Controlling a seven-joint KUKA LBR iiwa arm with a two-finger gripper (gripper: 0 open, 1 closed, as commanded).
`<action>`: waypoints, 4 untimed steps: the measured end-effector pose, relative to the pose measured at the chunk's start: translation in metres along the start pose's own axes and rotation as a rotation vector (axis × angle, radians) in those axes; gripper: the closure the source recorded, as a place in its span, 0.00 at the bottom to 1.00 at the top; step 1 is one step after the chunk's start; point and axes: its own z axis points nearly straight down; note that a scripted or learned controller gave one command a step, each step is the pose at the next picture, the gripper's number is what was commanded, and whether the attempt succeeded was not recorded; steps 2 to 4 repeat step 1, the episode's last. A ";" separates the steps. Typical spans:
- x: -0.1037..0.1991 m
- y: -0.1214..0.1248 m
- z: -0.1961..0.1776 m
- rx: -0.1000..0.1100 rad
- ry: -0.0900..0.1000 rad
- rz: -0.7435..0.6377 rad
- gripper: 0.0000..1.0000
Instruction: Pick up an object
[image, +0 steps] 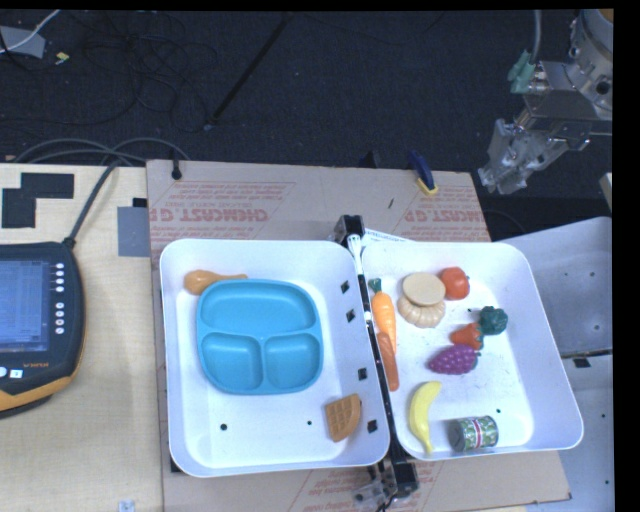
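End effector (515, 165): high at 2 o'clock, off the bins, carrying nothing; finger spacing cannot be told. Candidates in right bin (548, 415): banana (424, 415) and can (473, 433) at 5 o'clock, grapes (454, 359) central. Best approach, in my judgement: descend straight onto the can, which lies apart from its neighbours.

Blue plate (261, 347), yellow banana (424, 414), purple grapes (455, 359)

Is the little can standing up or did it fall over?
Fallen over. The can lies on its side in the right bin, its green label facing up and one round end pointing left toward the banana.
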 end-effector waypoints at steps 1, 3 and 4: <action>0.122 -0.074 0.011 -0.001 0.004 -0.007 1.00; 0.122 -0.074 0.011 -0.001 0.004 -0.007 1.00; 0.122 -0.074 0.011 -0.001 0.004 -0.007 1.00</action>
